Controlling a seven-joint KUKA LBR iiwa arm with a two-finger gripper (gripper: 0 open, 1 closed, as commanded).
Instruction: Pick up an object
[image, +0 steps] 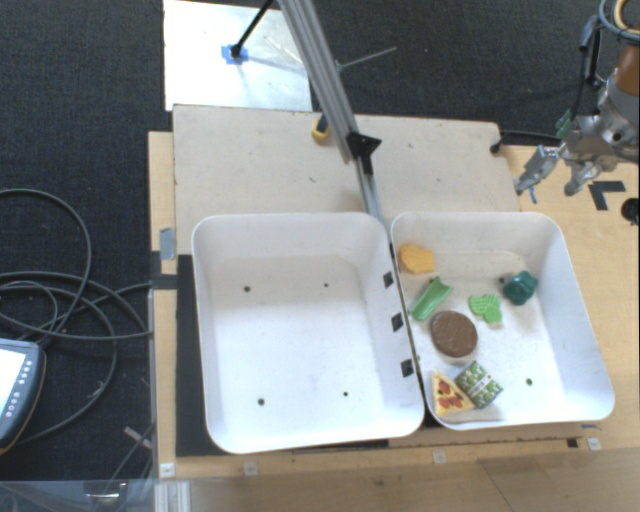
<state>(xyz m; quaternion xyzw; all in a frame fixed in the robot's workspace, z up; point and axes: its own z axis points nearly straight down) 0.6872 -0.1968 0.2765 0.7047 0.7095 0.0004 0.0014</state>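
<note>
At the far left of the surface (260, 160), the left bin (300, 335), a shallow white tray with rounded corners, is lying beside the right bin (560, 300), their inner walls touching. In the right bin, a yellow rounded piece (417, 260) is sitting near the back left corner, with a green elongated piece (431, 298) just below it and a brown flat disc (454, 333) nearer the front. A pizza-slice piece (449, 394) and a green patterned block (481, 383) are lying side by side at the front wall. A light green lobed piece (486, 307) and a dark teal lump (519, 288) are resting toward the right. Beyond the bin's back right corner, the hand (558, 176) is hovering over the surface with its fingers spread apart, gripping nothing, well apart from every piece.
</note>
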